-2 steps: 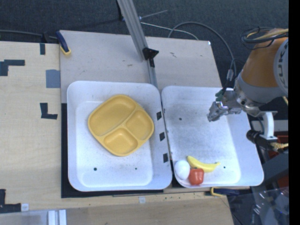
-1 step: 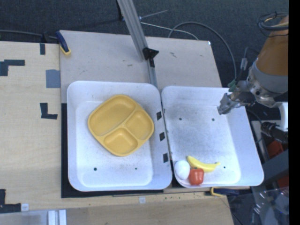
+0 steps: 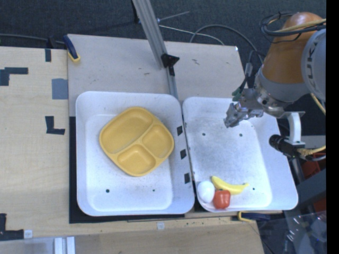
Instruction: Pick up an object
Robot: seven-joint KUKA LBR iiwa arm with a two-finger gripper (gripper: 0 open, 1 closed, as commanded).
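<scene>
sitting nearest the camera, at about six o'clock in the right bin, a small cluster is crowding the front wall: going left to right, a white egg-shaped ball, a red pepper-like toy touching it, and a yellow banana lying across just behind them. further left, a yellow divided plate is lying flat in the middle of the left bin, its three compartments facing up. the gripper is hovering at about twelve o'clock in the right bin, well apart from the cluster, with nothing between its fingers; how far they are spread is too blurred to tell. judging by looks, the small pieces are probably light, hollow plastic, smooth and a little slippery. the banana seems the easiest target, and pinching across its narrow middle looks best, since its curved ends would likely slide out. the ball is likely rolling away under a glancing touch, and the bin wall is leaving little room on the near side. no brand, label or readable writing is showing on the toys, the plate or the bins.
</scene>
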